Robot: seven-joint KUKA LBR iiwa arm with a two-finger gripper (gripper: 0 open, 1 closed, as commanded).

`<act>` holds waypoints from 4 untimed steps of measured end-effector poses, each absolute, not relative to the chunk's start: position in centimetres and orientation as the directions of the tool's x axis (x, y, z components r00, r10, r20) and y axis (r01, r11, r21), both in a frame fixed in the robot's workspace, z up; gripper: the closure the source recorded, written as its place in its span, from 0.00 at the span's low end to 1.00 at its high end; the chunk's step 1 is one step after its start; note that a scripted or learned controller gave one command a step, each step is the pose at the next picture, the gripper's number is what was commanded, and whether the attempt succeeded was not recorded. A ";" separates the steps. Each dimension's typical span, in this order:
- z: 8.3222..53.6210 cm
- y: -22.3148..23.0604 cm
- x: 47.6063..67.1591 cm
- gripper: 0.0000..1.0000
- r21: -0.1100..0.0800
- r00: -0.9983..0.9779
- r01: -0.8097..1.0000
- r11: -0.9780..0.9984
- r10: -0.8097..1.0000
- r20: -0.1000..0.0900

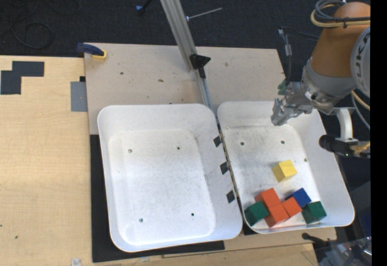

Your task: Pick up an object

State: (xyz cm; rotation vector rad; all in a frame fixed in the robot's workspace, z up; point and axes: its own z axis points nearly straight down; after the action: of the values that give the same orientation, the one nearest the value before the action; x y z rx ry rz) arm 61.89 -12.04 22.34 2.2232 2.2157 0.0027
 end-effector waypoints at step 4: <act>22.2 4.9 58.5 1.00 -0.006 -0.004 1.000 0.004 1.000 0.002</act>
State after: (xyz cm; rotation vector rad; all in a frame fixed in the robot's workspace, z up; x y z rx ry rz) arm 58.51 4.85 22.21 2.2211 2.2302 -0.0046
